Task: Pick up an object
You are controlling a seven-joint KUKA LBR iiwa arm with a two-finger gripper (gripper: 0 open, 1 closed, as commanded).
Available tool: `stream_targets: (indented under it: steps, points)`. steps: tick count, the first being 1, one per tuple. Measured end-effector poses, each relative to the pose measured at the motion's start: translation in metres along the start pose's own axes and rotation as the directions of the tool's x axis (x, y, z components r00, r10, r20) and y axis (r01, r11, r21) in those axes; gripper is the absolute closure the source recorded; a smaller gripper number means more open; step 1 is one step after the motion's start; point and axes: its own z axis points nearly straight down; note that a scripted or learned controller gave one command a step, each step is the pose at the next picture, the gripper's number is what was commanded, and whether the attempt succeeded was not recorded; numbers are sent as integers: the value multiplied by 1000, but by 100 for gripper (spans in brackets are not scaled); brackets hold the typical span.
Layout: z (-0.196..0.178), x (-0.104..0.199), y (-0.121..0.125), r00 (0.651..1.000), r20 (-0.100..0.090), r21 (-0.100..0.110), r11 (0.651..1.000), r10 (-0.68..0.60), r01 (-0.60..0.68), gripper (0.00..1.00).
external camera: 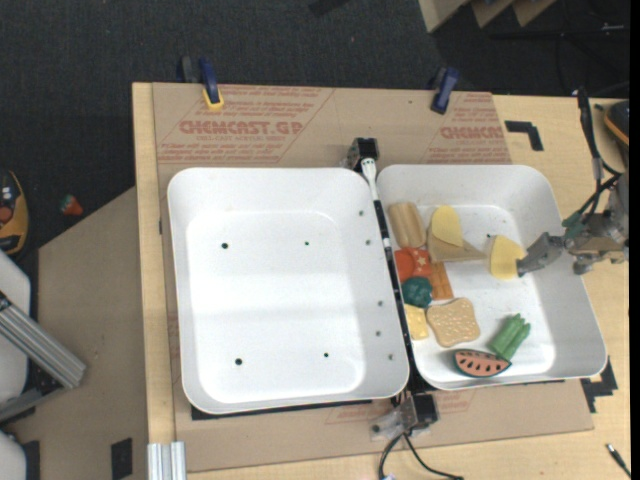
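sitting at the near edge of the right bin (575, 298), a watermelon slice (481, 362) lies with its long axis running left-right, curved rind toward the near wall. just beyond it a green vegetable piece (510, 335) lies on a diagonal, its top end pointing up and right. a toast slice (453, 321) lies flat beside it on the left, with a teal round piece (416, 292) and a red-orange piece (412, 264) close to the bins' shared wall. further back a tan bread stick (405, 225) lies with its long axis running near to far, and a yellow wedge (446, 227) sits just right of it. a second yellow piece (506, 258) lies just left of the gripper (535, 256), at its tip, apparently touching; cannot tell whether the gripper's grip is closed on it or loose. gripper comes in from the right edge over the right bin's right wall. left bin (200, 298) is beside it, walls touching. both bins rest on a brown cardboard sheet (250, 123) with red print, held by blue clamps (210, 78) at the far edge, on a wooden bench (100, 268). dark carpet floor (150, 18) lies beyond.
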Motion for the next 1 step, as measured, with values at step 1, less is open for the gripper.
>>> stream_targets:
  steps: [1]
  points:
    - [79,-6,114,1000,1,-6,1000,-5,5,0]
